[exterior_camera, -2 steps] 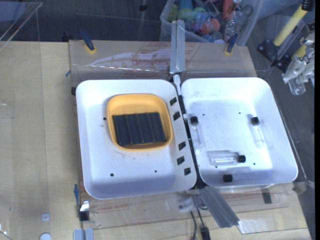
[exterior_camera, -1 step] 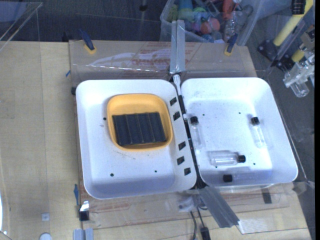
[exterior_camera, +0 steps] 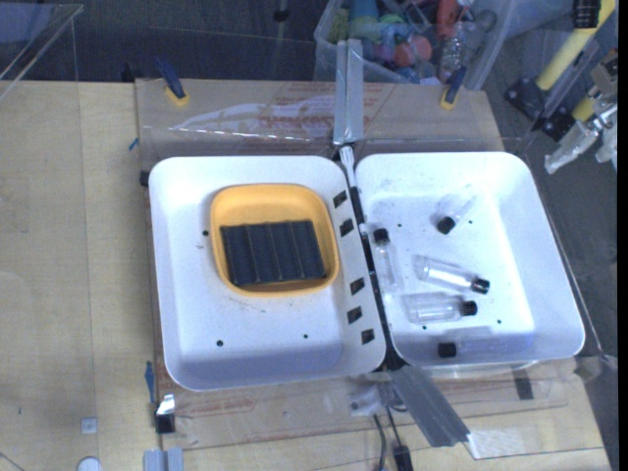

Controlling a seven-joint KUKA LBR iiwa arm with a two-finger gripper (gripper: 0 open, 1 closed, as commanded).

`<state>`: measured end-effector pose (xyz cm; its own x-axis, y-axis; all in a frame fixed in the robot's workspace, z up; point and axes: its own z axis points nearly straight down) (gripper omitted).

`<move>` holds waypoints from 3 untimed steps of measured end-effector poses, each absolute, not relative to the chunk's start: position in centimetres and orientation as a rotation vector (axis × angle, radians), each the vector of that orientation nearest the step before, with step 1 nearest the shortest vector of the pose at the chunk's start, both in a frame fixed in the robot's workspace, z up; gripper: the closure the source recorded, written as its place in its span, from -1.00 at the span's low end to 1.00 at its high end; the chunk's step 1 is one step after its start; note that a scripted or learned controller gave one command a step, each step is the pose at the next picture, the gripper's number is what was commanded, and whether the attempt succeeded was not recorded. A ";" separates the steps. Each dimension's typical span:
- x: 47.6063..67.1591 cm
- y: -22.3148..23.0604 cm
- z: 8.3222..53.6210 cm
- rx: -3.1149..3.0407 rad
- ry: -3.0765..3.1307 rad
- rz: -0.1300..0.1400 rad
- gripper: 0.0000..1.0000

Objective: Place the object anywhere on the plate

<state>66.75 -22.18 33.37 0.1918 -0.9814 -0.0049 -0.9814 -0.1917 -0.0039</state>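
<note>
A yellow plate (exterior_camera: 271,197) with rounded corners sits in the left bin (exterior_camera: 186,292). A dark ribbed rectangular object (exterior_camera: 273,251) lies flat on the plate and covers most of its middle. In the right bin (exterior_camera: 535,263) lie several clear vials with black caps: one near the back (exterior_camera: 453,209), one along the left wall (exterior_camera: 382,258), and two side by side near the front (exterior_camera: 446,275) (exterior_camera: 435,309). My gripper (exterior_camera: 574,145) is at the far right edge, a pale grey piece outside and above the right bin's back corner, away from every object.
A metal divider (exterior_camera: 346,106) runs between the bins at the back. A clear tub of coloured toys (exterior_camera: 412,18) stands behind the bench. A small black piece (exterior_camera: 445,348) rests on the right bin's front rim. Blue clamps (exterior_camera: 175,88) hold the backboard.
</note>
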 end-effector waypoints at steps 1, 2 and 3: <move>66.9 -22.1 34.5 -2.408 1.995 -0.002 1.00; 66.7 -21.6 27.1 -2.607 1.746 0.005 1.00; 66.7 -21.2 22.6 -2.841 1.330 0.007 1.00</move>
